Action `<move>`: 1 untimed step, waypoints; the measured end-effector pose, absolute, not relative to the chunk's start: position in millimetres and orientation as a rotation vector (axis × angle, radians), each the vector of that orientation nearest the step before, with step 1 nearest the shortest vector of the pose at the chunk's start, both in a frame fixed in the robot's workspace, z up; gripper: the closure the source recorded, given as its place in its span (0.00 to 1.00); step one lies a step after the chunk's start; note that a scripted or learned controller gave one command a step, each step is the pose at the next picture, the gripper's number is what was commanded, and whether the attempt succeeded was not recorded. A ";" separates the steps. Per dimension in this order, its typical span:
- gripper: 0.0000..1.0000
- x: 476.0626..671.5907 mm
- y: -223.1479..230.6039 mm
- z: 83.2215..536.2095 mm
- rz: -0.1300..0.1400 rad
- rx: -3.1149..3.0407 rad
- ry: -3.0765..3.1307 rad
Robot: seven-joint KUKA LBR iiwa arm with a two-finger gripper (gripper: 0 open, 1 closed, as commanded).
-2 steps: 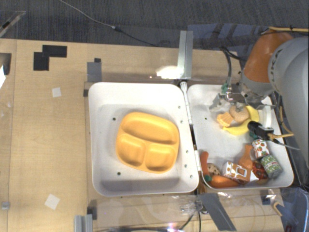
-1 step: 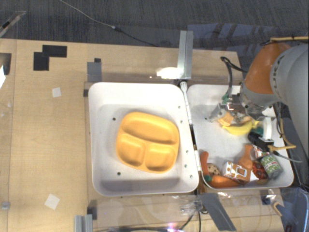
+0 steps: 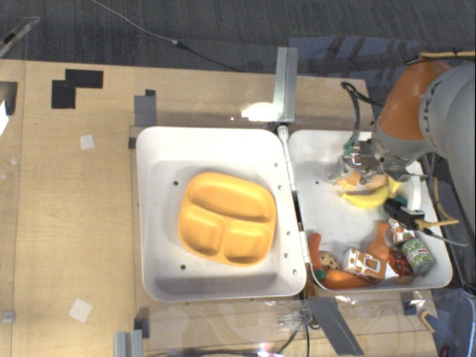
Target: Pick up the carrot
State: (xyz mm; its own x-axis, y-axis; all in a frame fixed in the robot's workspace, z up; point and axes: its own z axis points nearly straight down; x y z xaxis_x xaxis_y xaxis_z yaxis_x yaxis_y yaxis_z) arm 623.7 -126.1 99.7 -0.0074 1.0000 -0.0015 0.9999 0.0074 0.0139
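The carrot (image 3: 343, 278) is orange and lies along the near wall of the right bin (image 3: 316, 155), partly under a small carton (image 3: 363, 262). My gripper (image 3: 359, 163) hangs over the far middle of that bin, just above a yellow banana (image 3: 370, 197) and well away from the carrot. A pale orange scrap sits right under the gripper.
A green can (image 3: 417, 256) and an orange-brown piece (image 3: 381, 240) crowd the right bin's near right corner. A reddish-orange piece (image 3: 314, 245) lies by the bin's left wall. The left bin (image 3: 156, 199) holds a yellow compartment plate (image 3: 225, 216).
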 end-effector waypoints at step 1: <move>1.00 654.9 -81.6 86.3 0.007 2.411 2.009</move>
State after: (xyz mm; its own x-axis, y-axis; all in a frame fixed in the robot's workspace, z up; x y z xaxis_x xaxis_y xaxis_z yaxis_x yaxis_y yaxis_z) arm 654.9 -81.6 86.3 0.1805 0.9836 0.0015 0.9836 -0.1805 0.0055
